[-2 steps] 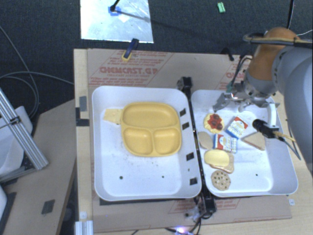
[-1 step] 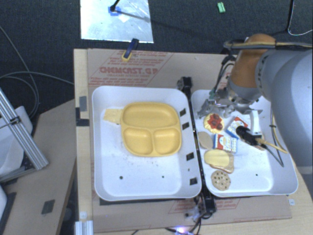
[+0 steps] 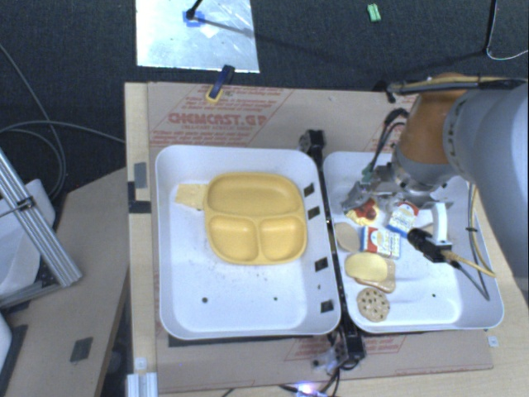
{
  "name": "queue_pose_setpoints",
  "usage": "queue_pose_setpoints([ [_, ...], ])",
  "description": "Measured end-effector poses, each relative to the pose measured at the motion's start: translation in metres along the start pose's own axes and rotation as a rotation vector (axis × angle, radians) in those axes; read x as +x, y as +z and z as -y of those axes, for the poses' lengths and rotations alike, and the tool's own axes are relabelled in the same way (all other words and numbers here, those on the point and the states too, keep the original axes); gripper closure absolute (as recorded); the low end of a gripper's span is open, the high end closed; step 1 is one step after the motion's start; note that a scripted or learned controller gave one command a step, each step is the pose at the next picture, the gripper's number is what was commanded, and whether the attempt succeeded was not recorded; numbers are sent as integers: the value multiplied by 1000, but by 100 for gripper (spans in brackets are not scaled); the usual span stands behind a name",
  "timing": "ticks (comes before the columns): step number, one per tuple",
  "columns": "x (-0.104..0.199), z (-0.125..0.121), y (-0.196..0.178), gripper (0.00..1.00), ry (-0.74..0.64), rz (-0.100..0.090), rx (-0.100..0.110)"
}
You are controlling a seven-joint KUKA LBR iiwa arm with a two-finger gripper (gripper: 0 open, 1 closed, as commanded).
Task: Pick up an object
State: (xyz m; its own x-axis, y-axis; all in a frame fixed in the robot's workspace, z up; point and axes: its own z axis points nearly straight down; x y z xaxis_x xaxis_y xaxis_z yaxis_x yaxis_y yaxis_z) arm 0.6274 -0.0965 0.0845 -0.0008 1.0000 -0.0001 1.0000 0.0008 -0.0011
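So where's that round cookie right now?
The cookie lies in the right-hand bin, near its front edge, just below a pale yellow toy food piece.

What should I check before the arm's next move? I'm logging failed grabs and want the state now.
1. Gripper is over the right bin: ok.
2. Something sits between its fingers: cannot tell, the wrist hides them.
3. Items lie within reach below it: ok, a red and white packet, a cookie and a pale yellow piece lie close together.
4. Items are spaced for a clean grab: not ok, they crowd and touch.
5. Yellow divided tray in the left bin is out of the arm's way: ok.
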Motion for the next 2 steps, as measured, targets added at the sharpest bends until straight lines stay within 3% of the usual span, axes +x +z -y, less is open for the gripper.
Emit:
queue_pose_setpoints([
  [1, 1, -7, -19, 100, -3, 0, -21],
  [2, 1, -5, -16, 0, -2, 0, -14],
])
